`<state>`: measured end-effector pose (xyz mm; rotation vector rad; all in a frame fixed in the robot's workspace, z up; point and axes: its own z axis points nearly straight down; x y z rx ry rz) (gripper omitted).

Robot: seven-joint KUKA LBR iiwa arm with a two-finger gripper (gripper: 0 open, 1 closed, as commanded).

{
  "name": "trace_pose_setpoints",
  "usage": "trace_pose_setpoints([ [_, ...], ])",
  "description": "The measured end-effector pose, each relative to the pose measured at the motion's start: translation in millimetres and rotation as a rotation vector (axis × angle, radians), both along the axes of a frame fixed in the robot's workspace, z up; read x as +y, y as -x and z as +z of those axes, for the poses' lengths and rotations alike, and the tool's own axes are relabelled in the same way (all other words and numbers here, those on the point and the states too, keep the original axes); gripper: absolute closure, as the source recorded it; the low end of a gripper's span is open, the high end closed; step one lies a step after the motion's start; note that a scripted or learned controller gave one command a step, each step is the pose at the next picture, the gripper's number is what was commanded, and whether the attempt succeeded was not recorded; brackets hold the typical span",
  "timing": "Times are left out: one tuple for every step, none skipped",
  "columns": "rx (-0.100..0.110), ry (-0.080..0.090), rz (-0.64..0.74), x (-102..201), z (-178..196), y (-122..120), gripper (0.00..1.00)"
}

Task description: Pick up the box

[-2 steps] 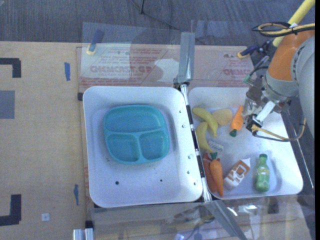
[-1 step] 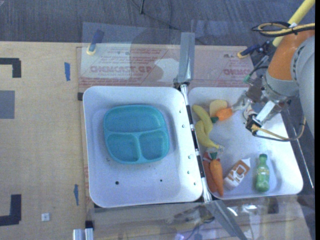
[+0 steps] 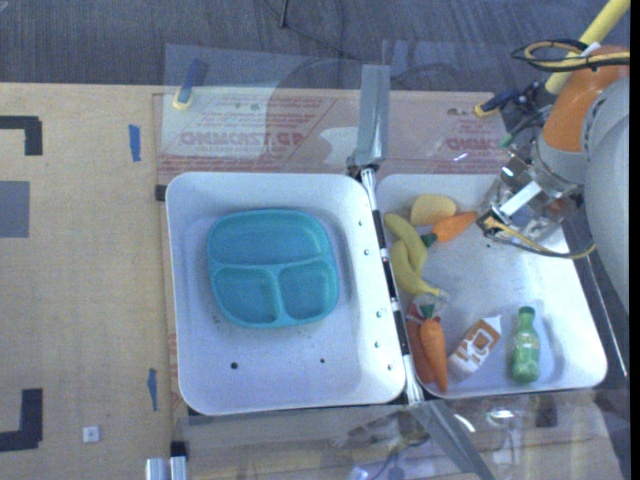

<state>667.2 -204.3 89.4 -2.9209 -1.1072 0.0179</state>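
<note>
The box (image 3: 476, 345) is a small white carton with orange print, lying tilted near the front of the right bin (image 3: 575, 298). It rests between a large carrot (image 3: 432, 350) on its left and a green bottle (image 3: 524, 346) on its right. My gripper (image 3: 503, 214) hangs over the far right part of that bin, well behind the box and apart from it. A small carrot (image 3: 455, 227) lies just left of the gripper, its thick end close to it.
A banana (image 3: 408, 258) and a yellow rounded piece (image 3: 433, 208) lie along the right bin's left side. The left bin (image 3: 190, 368) holds a teal divided plate (image 3: 272, 267). A metal divider (image 3: 385, 298) separates the bins.
</note>
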Motion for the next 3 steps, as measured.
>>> trace_pose_setpoints([
  [-0.001, 0.005, 0.004, 1.1, 9.6, -0.8, 1.0],
  [-0.015, 0.014, -0.25, 25.8, 143.5, 24.7, 1.0],
  [-0.015, 0.015, -0.249, 26.5, 143.5, 24.5, 0.0],
])
